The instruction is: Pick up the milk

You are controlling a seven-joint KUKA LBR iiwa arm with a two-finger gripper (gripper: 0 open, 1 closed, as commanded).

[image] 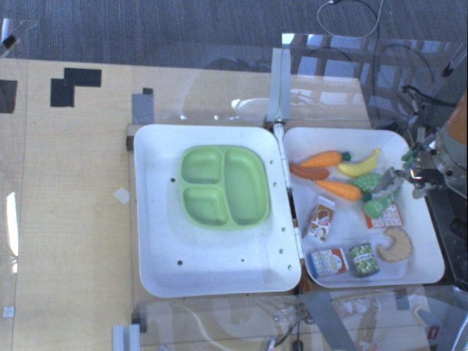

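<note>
Fingers: pointing down and to the left over the right bin's far side; I cannot tell whether they are standing apart or together, the grey metal blurring there.
Left bin (150, 218): sitting at the left of the pair, carrying one green divided plate (224, 186) with nothing lying in its three compartments.
Right bin (431, 265): lying just beside the left one, holding all the toy food.
Milk (319, 221): judging by its small carton shape, it is lying tilted near the right bin's left wall, below the carrots and above the front boxes, with nothing touching it.
Red sausage (308, 172): lying at the back left of this bin, touching the upper carrot (322, 159).
Lower carrot (339, 189): lying between the milk and the gripper.
Front boxes: a red-and-blue packet (328, 262) and a green packet (363, 259) are sitting side by side along the near wall.
Banana (358, 166): resting at the back, near the upper carrot.
Green toy (375, 207): lying directly under the tool.
Cookie (395, 246): sitting near the front right.
Gripper (387, 185): hovering over the green toy, well apart from the milk.
Progress: the pick is looking not yet begun; the gripper is needing to travel left, descend and close on the carton, then lift.
</note>
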